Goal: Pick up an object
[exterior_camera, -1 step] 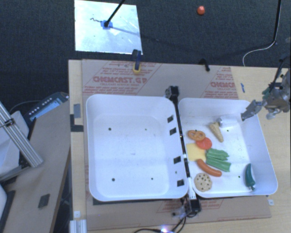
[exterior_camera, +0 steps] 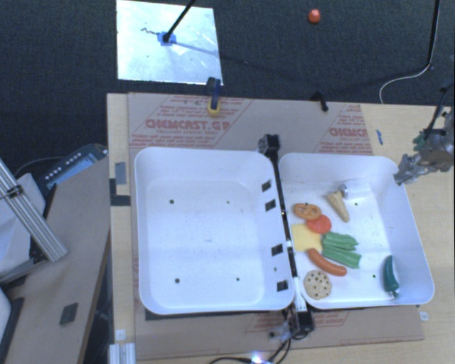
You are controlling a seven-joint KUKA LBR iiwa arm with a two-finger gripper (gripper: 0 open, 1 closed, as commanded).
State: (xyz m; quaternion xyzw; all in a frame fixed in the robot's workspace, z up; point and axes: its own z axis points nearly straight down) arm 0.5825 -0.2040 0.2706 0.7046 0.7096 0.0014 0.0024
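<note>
Your grey metal pincer [exterior_camera: 416, 165] hovered beside the right white bin [exterior_camera: 409, 213]; its opening I cannot tell, nothing was picked.

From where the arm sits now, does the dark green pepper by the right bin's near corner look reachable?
Probably yes: the dark green pepper lies apart from the other food, nothing over it, with the end effector above the same bin's far rim.

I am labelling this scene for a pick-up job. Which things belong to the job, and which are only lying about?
Belong to the job:
tool
right bin
cone
pretzel
tomato slice
cheese slice
green beans
sausage
cookie
dark green pepper

Lying about:
left bin
yellow clamp
orange ball
</note>
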